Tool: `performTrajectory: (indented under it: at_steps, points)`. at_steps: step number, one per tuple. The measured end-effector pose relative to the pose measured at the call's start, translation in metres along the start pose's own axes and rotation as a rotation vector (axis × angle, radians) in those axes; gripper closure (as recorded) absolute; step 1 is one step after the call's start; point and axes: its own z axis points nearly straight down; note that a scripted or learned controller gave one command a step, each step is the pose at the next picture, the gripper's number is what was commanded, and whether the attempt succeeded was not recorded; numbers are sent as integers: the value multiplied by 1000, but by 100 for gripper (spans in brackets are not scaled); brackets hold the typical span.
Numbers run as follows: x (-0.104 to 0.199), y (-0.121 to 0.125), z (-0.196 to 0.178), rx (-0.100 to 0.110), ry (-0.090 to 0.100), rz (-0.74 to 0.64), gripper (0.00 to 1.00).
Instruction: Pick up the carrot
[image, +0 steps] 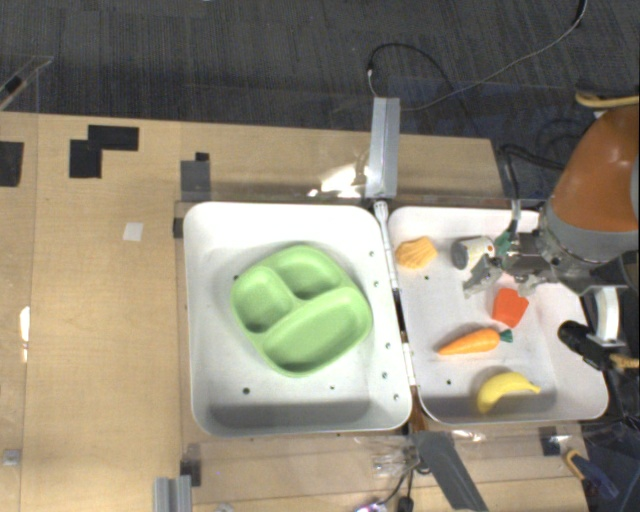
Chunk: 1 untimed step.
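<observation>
In the right bin (430, 395), a banana (503, 389) is seen nearest, with the carrot (469, 343) lying just beyond it; a red block (510, 307) sits farther back, and above it the gripper (500, 268) is held open, nothing gripped

Light wooden desk (90, 330) seen from above, bearing black rectangular markings (100, 147) near its far left corner. Beyond the far edge lies dark grey carpeted floor (200, 55), crossed by a thin black cable (470, 80). A grey metal post (384, 145) stands at the desk's far edge. Lighting is even, with soft reflections.
</observation>
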Motion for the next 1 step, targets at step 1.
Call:
performTrajectory:
  at_steps: [1]
  points:
    - [-2,-27,116,-11,-2,-235,0]
